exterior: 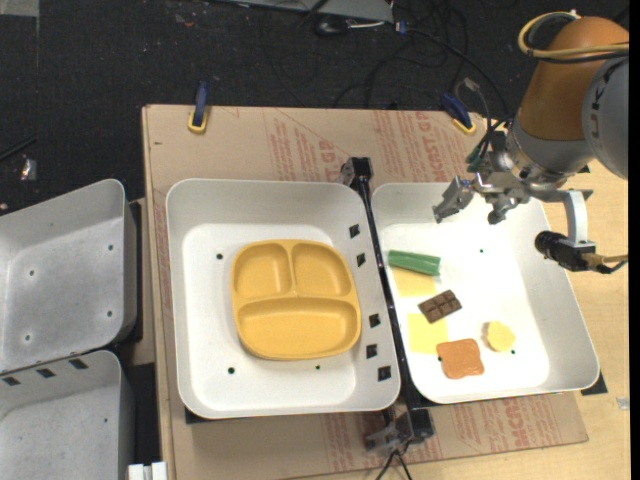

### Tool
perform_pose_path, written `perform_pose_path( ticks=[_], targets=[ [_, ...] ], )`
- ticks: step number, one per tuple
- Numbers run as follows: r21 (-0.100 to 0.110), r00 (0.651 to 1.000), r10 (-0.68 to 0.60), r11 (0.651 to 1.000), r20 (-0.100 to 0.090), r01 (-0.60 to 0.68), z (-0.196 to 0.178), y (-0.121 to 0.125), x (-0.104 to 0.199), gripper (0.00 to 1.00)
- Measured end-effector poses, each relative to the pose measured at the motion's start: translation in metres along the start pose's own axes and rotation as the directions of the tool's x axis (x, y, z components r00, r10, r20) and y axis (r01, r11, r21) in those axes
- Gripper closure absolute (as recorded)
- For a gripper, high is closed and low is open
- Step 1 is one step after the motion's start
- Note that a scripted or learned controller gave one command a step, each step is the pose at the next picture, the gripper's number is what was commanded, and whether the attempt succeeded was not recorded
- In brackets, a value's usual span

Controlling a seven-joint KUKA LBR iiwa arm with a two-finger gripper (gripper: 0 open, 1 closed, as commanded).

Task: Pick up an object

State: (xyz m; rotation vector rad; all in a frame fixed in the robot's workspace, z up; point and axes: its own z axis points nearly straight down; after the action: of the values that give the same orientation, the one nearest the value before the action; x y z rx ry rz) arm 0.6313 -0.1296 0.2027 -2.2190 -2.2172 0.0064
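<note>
The right bin [560,298] holds a green stick [414,262], a brown chocolate piece [439,306], two flat pale yellow slices [420,334], an orange-brown square [461,358] and a small yellow round piece [500,337]. My gripper [474,201] hangs over the back of this bin, above and to the right of the green stick. Its two dark fingers are spread apart with nothing between them. The left bin [190,268] carries a yellow divided plate [296,299].
A black divider [375,278] runs between the two bins. Blue clamps [198,108] grip the cardboard bench at its far edge. A grey-white tray [60,268] lies off the bench at the left. Cables trail on the dark floor behind.
</note>
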Motion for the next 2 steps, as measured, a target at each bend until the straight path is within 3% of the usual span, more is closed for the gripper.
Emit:
perform_pose_path(
  ticks=[2],
  targets=[
    [-0.002, 1.0, 0.0, 1.0, 0.0, 0.0, 0.114, 0.002, 0.001, 0.0]
  ],
)
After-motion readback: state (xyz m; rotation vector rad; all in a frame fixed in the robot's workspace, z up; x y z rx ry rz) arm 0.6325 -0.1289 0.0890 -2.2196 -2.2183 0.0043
